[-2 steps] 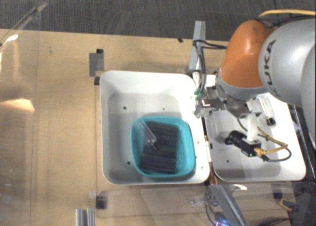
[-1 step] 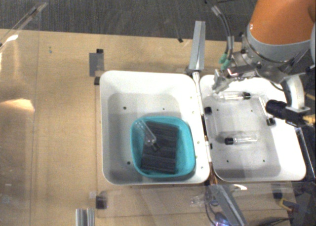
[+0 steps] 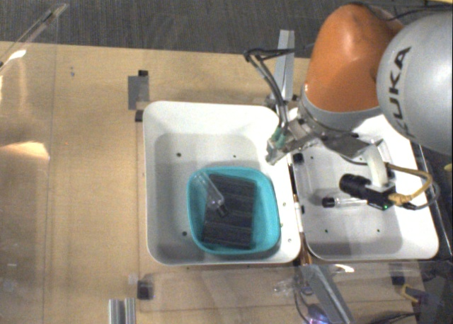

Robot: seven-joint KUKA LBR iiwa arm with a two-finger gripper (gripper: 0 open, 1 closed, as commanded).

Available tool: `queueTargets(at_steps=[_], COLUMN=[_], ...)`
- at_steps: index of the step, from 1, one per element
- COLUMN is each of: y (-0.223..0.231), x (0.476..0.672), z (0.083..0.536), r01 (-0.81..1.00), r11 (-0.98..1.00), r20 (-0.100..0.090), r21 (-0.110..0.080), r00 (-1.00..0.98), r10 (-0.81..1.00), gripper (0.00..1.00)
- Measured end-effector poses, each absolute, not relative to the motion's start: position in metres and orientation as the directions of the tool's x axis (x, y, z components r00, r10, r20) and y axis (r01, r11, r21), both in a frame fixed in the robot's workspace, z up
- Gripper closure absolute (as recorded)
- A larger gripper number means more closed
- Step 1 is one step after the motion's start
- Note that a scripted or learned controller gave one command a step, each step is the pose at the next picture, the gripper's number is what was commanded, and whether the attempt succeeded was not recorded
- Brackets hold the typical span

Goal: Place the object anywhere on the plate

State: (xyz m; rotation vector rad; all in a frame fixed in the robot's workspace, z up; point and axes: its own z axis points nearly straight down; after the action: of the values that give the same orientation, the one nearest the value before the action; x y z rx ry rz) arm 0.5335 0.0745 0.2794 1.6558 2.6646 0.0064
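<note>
The arm (image 3: 382, 68) reaches in from the right and hangs over the boundary between the two bins, with its orange band above the right bin (image 3: 368, 234). The left bin (image 3: 166, 174) holds the teal plate (image 3: 267, 206), which sits toward the bin's near right corner. A dark ridged object (image 3: 233, 213) lies flat on the plate, inside its rim and roughly centred. On that evidence the placement appears complete. A clear tube-like item (image 3: 211, 192) lies across the object's upper left part. Whether this item belongs to the task cannot be determined. The gripper (image 3: 283, 140) sits above the far right edge of the left bin, apart from the plate and not touching the object. Its opening cannot be judged from this angle, and nothing is visibly carried in it. The remaining action, as judged here, is to withdraw the arm clear of the bins.
</note>
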Motion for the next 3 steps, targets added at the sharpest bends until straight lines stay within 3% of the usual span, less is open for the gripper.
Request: queueTargets(at_steps=[1, 2, 3], y=[0.147, 0.146, 0.101], x=[0.492, 0.492, 0.521], z=[0.209, 0.209, 0.348], r01=[0.786, 0.787, 0.778], r11=[0.618, 0.617, 0.628], r20=[-0.001, -0.001, -0.005], r21=[0.005, 0.005, 0.011], r00=[-0.618, -0.617, -0.628], r10=[0.786, 0.787, 0.779], gripper=[1.00, 0.00, 0.00])
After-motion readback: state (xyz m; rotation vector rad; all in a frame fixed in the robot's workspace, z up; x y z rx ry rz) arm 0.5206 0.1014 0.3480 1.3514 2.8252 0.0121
